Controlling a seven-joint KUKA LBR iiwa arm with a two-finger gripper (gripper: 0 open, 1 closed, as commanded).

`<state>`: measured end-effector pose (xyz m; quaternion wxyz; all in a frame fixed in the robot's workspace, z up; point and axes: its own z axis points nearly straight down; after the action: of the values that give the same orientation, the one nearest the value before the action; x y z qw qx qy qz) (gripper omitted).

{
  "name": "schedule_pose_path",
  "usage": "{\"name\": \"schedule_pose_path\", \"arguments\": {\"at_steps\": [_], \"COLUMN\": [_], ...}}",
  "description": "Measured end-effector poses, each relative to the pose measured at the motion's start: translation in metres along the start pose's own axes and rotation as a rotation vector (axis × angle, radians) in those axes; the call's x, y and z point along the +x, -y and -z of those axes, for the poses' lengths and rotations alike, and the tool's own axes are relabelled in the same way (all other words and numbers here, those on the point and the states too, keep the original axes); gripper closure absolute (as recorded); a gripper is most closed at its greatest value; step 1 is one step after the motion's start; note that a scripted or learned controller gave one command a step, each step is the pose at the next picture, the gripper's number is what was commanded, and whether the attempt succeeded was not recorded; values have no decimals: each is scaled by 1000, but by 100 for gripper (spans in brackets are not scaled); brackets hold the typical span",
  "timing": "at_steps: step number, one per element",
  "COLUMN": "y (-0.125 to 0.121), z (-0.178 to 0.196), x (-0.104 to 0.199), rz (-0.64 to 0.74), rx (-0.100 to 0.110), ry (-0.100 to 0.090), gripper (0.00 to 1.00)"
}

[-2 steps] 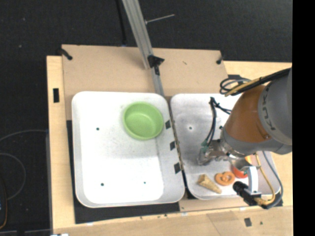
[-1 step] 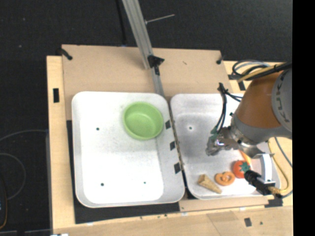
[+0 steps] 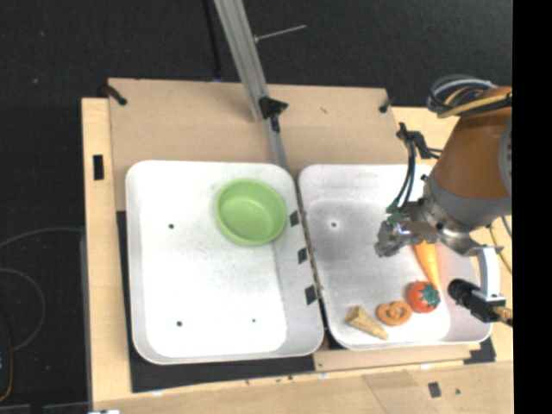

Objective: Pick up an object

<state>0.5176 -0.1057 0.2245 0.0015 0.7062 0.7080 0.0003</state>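
Jaws (image 3: 390, 238) over right bin (image 3: 345, 205), grip unclear, orange carrot (image 3: 429, 266) just beside them

Tabletop (image 3: 99, 231), tan, bearing two white bins side by side. Left bin (image 3: 172, 317): green bowl (image 3: 251, 212), upright, near far edge. Right bin (image 3: 345, 205): orange carrot (image 3: 429, 264), red tomato (image 3: 423, 297), orange round piece (image 3: 394, 313), tan wedge (image 3: 366, 321), clustered toward near right corner. Pincer (image 3: 391, 238) over right bin, just beside carrot.
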Motion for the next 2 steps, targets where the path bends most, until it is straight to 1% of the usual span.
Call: {"name": "schedule_pose_path", "arguments": {"at_steps": [1,2], "y": [-1,-34], "z": [15,10], "x": [-1,50], "rz": [2,6], "rx": [-1,0], "ry": [-2,-3], "gripper": [100,100]}}
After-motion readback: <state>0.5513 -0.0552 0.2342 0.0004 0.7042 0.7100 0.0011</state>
